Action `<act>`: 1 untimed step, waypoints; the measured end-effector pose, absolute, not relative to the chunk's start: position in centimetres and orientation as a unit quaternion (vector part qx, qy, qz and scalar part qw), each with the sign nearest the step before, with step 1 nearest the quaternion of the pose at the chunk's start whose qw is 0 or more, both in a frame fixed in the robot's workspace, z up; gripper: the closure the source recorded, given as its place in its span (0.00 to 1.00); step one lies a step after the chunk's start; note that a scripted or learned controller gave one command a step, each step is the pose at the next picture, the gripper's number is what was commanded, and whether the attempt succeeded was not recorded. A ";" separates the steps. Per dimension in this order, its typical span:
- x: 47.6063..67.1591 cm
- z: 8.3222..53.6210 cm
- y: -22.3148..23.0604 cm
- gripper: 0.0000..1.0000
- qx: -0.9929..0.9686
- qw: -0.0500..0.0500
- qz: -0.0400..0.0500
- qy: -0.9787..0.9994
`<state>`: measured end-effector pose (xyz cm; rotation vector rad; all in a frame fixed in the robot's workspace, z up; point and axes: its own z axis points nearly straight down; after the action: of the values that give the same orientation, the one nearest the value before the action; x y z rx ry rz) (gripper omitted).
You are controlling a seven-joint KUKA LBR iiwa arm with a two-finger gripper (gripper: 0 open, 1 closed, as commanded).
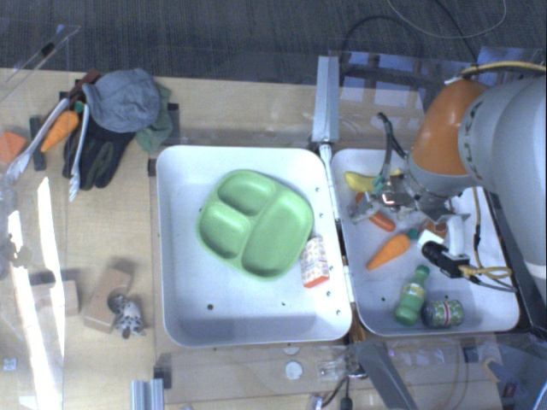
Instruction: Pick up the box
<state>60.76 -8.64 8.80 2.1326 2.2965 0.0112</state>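
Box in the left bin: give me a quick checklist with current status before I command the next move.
1. Box located, lying in the left bin against the green plate's right edge: ok.
2. Box top unobstructed from above: ok.
3. End effector positioned over the box: not ok, it sits over the right bin, near the banana.
4. End effector open and holding nothing: cannot tell.
5. Room for fingers around the box: cannot tell; the plate touches or nearly touches one side, and the bin wall is close on the other.
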 end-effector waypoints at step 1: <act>61.1 10.1 -8.4 1.00 0.679 0.007 0.007 0.734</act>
<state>61.07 -8.44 10.13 2.1227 2.2977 0.0216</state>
